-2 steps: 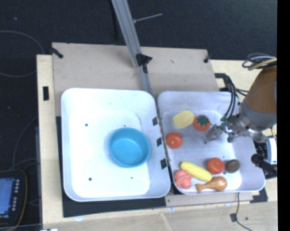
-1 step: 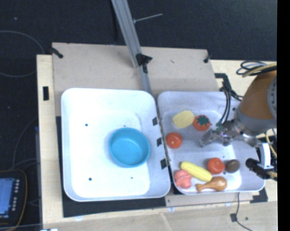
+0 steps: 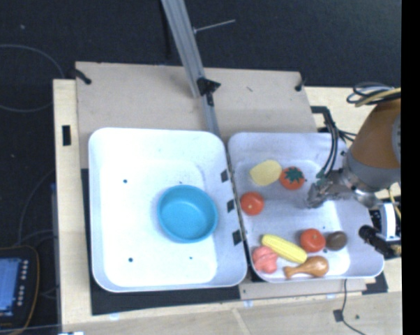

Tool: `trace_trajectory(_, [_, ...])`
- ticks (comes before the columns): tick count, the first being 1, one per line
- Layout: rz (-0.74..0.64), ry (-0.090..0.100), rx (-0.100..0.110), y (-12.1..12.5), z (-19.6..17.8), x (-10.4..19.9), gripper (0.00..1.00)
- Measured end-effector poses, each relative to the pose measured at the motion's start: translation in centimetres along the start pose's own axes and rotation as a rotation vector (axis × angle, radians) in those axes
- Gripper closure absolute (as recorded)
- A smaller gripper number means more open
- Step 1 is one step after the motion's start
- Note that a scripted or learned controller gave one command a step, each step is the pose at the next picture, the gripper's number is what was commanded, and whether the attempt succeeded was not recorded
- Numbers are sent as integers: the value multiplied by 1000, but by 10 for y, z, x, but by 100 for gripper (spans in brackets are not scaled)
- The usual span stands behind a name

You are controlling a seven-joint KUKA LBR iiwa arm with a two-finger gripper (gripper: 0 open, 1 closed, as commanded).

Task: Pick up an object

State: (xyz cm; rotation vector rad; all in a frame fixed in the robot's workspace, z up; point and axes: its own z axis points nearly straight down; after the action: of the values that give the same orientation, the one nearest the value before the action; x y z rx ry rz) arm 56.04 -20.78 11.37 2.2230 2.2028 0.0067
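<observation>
The right bin (image 3: 280, 149) holds several toy foods. A yellow lemon-like piece (image 3: 265, 172) lies beside a red tomato (image 3: 291, 178) near the bin's middle. A small red ball (image 3: 251, 203) sits by the left wall. Along the front lie a yellow corn cob (image 3: 284, 248), a pink piece (image 3: 264, 258), a brown drumstick (image 3: 308, 267), a red round fruit (image 3: 312, 240) and a dark brown piece (image 3: 335, 240). My gripper (image 3: 316, 195) hangs low over the bin's right part, just right of the tomato, with nothing visibly between its fingers.
The left bin (image 3: 119, 159) holds a blue bowl (image 3: 188, 213). A grey metal pole (image 3: 185, 40) slants up from the bins' back junction. Cables (image 3: 367, 93) and the arm's body (image 3: 377, 149) crowd the right side.
</observation>
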Motion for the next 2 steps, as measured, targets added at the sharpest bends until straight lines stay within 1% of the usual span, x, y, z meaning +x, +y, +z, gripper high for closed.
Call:
trace_trajectory(1, [3, 5, 7, -2, -47, -7, 100])
trace_trajectory(2, [-7, 4, 3, 1, -95, -9, 100])
